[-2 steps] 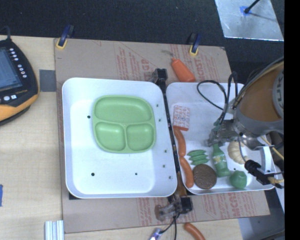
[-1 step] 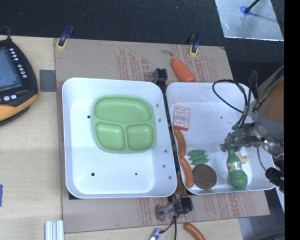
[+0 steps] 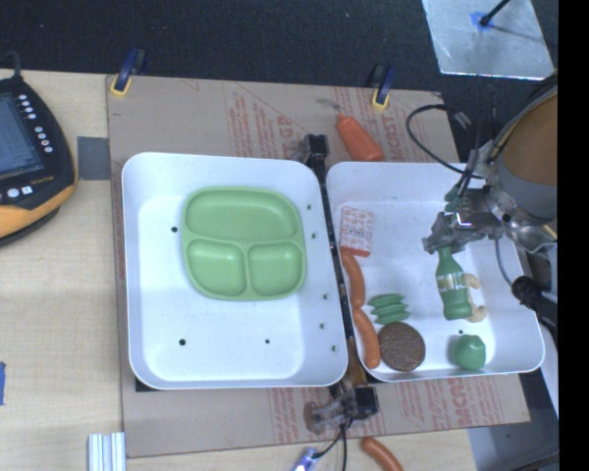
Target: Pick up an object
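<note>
The metal two-finger gripper (image 3: 452, 243) hangs over the right shallow white plastic bin (image 3: 412, 180), directly above the neck of a glossy green plastic bottle (image 3: 455, 287) lying there; whether its jaws are released or clenched cannot be told. A smooth three-compartment green tray (image 3: 243, 241) fills the left bin (image 3: 147, 292).

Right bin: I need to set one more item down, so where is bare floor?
Bare floor lies between the packet and the gripper in the right bin. The front is crowded: sausages, green bottle, brown disc.
</note>
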`<control>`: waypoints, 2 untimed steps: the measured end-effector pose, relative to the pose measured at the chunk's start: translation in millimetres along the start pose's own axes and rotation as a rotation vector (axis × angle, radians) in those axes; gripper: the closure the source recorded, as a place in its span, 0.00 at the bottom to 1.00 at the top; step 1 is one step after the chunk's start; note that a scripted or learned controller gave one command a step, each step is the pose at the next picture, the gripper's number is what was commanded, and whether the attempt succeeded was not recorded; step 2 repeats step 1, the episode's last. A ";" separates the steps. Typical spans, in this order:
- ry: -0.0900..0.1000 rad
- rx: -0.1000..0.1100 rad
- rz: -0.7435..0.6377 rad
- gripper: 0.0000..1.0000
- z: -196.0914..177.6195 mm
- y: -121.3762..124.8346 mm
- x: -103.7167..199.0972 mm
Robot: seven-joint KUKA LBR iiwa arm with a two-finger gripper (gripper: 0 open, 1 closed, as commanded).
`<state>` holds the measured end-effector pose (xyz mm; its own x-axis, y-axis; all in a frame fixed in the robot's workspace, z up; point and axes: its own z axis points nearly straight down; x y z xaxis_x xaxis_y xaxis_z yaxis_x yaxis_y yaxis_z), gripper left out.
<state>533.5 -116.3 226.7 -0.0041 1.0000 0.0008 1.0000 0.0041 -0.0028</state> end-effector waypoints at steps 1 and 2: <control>0.000 0.000 -0.002 1.00 -10.1 24.3 96.2; 0.000 0.000 -0.002 1.00 -10.1 24.3 96.2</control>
